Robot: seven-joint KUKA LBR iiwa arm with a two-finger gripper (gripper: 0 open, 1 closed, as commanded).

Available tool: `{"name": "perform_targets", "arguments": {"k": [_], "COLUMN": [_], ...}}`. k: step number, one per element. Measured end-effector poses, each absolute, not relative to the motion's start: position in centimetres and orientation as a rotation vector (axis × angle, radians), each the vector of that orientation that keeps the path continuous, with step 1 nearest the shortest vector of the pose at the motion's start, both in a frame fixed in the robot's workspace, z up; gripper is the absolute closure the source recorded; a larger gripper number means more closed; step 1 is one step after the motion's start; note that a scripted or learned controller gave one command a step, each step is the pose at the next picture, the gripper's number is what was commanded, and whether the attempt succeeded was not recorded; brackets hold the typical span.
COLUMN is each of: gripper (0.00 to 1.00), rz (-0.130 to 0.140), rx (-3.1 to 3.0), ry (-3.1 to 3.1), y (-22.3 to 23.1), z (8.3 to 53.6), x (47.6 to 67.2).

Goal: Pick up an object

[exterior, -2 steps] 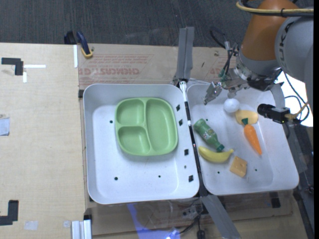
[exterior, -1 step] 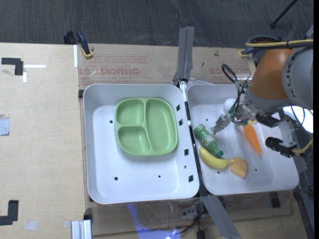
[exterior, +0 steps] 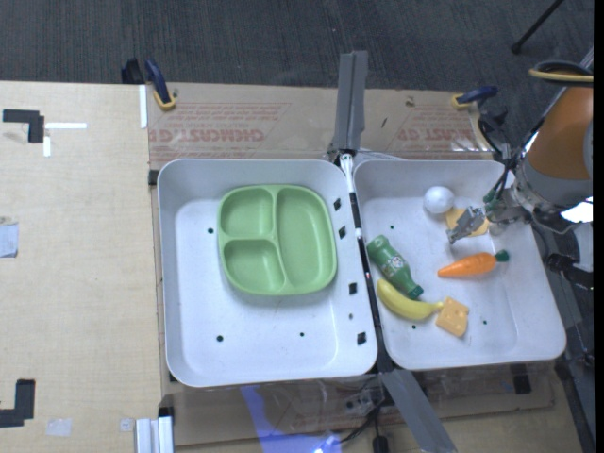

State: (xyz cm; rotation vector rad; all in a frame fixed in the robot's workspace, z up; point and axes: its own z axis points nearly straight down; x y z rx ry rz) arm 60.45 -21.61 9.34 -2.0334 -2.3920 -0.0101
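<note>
The right bin [exterior: 528,343] holds a white ball [exterior: 438,199], a green bottle [exterior: 394,264], a banana [exterior: 408,302], an orange carrot [exterior: 469,265] and a yellow cheese-like wedge [exterior: 453,317]. My gripper [exterior: 465,228] reaches in from the right and hangs low over the bin's back right part, just right of the ball and above the carrot. A small tan-yellow piece [exterior: 464,217] lies right at the gripper's tip, partly hidden by it. Whether it is gripped is unclear.
A green divided plate [exterior: 277,240] lies in the left bin [exterior: 189,347]. A grey divider post [exterior: 351,102] stands between the bins at the back. Clamps [exterior: 156,83] hold the cardboard backing. The arm's orange band [exterior: 566,140] is at the right edge.
</note>
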Motion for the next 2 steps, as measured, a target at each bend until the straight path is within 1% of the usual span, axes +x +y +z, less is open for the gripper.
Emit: {"name": "perform_targets", "arguments": {"k": [1, 2], "gripper": [1.0, 1.0], "rz": [-0.006, 0.001], "rx": [-2.037, -2.105], "ry": [-2.394, -2.333], "y": [-21.8, -15.0], "z": [10.3, 19.1], "x": [60.5, 62.3]}}
